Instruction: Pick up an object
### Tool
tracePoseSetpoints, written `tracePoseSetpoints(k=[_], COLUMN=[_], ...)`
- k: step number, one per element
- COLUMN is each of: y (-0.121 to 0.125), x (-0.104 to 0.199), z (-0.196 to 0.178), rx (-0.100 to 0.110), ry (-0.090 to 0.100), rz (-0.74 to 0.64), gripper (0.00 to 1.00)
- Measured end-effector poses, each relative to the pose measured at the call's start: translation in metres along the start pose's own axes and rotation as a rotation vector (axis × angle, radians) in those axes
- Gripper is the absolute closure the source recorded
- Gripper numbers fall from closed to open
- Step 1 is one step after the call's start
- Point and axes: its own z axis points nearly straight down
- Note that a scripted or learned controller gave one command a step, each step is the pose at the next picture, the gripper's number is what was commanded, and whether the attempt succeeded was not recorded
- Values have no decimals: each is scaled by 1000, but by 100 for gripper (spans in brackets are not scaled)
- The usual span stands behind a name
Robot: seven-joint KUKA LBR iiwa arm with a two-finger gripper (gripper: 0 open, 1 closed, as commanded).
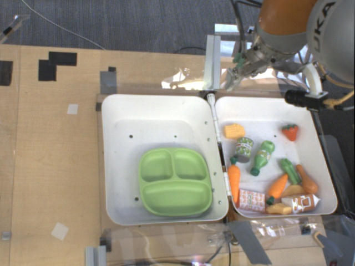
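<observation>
Toys crowd the right bin [310, 118], the corn [234, 130] lying far-left. My gripper [239, 71] hangs beyond the far rim; I can't tell its state. Packed near-right pieces could spoil a grab.

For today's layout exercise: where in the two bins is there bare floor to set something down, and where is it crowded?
Left bin: bare floor behind and left of the green tray. Right bin: bare along its far wall, behind the corn and strawberry. Its near half is crowded.

I see bright, even light overhead; glare flares off clear tape [180, 81] behind the bins; shadows are soft, focus slightly grainy.
</observation>
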Motion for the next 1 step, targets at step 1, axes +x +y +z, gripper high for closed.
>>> tracePoseSetpoints(k=[1], y=[2], x=[0], z=[-12], rx=[-6], ry=[-4], rz=[-8], gripper=[100])
